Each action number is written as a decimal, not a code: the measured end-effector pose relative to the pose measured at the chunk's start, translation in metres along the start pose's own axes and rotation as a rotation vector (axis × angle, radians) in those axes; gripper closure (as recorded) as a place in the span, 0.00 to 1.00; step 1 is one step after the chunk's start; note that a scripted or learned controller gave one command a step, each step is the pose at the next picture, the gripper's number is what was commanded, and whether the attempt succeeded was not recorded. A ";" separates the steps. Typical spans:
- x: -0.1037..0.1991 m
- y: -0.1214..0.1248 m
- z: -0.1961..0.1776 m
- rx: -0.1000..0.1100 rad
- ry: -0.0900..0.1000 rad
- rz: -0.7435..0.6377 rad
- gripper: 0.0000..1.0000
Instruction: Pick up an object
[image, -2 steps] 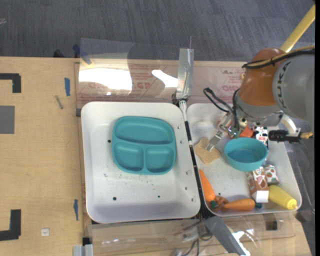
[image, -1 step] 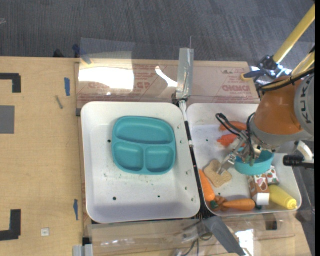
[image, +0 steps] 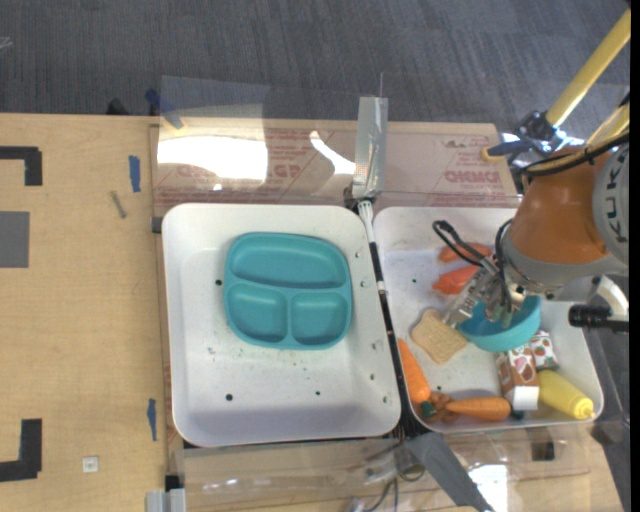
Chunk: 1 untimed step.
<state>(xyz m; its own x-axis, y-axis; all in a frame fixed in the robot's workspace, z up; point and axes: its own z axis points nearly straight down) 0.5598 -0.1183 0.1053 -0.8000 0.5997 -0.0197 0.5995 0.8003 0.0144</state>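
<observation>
The right bin holds several small items. My gripper hangs low over its middle, at the left rim of a blue bowl. Just below and left of the gripper lies a tan cracker. An orange piece lies just left of the wrist. Two carrots lie along the bin's front left. A yellow bottle and a red-and-white spotted carton sit at the front right. The arm's orange band hides the bin's right rear part.
The left bin holds a teal divided plate. A raised divider separates the two bins. A black cable loop trails from the wrist over the right bin's rear. Cardboard covers the bench at the left.
</observation>
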 end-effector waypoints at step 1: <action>0.063 0.064 -0.117 0.005 0.009 0.222 1.00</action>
<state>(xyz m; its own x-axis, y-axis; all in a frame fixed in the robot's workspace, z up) 0.5448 -0.0286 0.2220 -0.6487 0.7610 -0.0081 0.7609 0.6487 0.0126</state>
